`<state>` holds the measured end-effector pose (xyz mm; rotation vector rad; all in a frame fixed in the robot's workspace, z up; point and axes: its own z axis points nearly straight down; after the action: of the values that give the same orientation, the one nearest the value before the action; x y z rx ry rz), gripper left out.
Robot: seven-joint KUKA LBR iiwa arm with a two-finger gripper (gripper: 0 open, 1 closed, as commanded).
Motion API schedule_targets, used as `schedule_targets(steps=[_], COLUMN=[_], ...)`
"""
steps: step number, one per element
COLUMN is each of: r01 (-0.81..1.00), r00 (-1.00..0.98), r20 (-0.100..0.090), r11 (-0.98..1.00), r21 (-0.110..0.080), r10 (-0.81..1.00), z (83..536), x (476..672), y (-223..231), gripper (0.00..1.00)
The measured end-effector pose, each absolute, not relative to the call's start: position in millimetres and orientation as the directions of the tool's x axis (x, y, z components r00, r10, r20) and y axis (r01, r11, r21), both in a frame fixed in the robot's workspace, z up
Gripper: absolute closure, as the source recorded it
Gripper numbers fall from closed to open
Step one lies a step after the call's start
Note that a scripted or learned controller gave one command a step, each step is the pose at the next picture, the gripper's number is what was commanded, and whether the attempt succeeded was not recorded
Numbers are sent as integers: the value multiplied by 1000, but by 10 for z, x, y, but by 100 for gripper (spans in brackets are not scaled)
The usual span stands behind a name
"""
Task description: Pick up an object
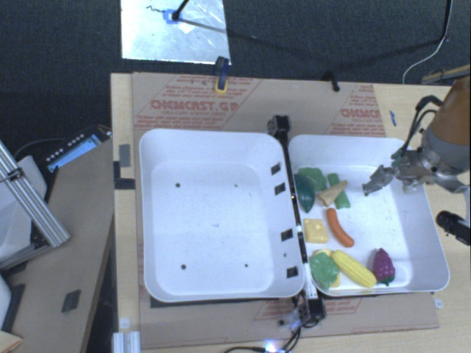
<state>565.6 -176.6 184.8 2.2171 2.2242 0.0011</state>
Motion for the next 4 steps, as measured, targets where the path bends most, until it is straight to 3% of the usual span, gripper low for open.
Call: schedule_targets(steps=[1,2,3,4], r01=[1000,1000,1000,1000], r00=[-11,-4,-4,-16], r20=[5,0,1,4], r11=[11,4,4,16], r21=[-6,3,-2,13], r10=[1000,1000,1000,1000], z=[1000,1157,1187,1892], x=[5559,5581,5369,5976], y=[-930,-991,-819,210], gripper=[0,100,100,100])
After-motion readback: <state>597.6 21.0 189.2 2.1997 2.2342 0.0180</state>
